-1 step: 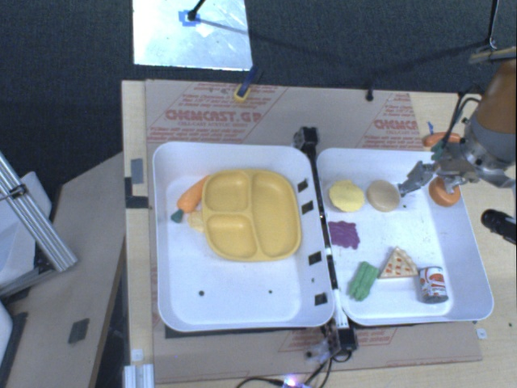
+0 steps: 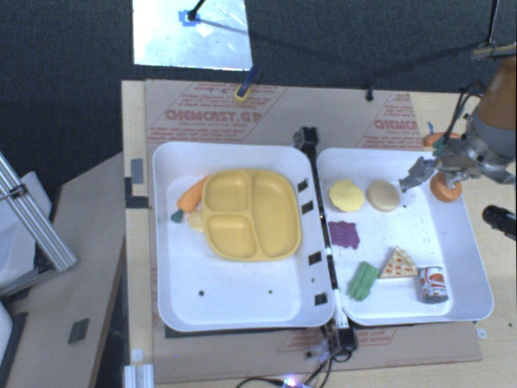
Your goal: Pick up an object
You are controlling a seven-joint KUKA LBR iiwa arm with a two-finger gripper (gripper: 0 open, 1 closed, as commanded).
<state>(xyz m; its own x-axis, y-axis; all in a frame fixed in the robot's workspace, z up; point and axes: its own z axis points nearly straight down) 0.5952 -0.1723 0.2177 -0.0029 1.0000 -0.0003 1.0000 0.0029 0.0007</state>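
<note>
Overhead, the hand [image 2: 414, 174] hung above the upper right part of the right bin [image 2: 468, 241], just right of the beige round piece [image 2: 384, 195]; whether its fingers were apart or closed could not be told, and nothing was visibly between them. Left of the beige round piece lay a yellow round piece [image 2: 346, 195]; below that, a purple cluster [image 2: 344, 234]. Farther below the beige piece sat a green pod [image 2: 363, 280], a pizza slice [image 2: 397, 264] and a small can [image 2: 433, 284]. An orange object [image 2: 445, 187] lay right of the beige piece, by the bin's rim. The left bin [image 2: 174, 297] held a yellow divided plate [image 2: 246, 215] with a carrot [image 2: 191, 195] touching its left edge.
</note>
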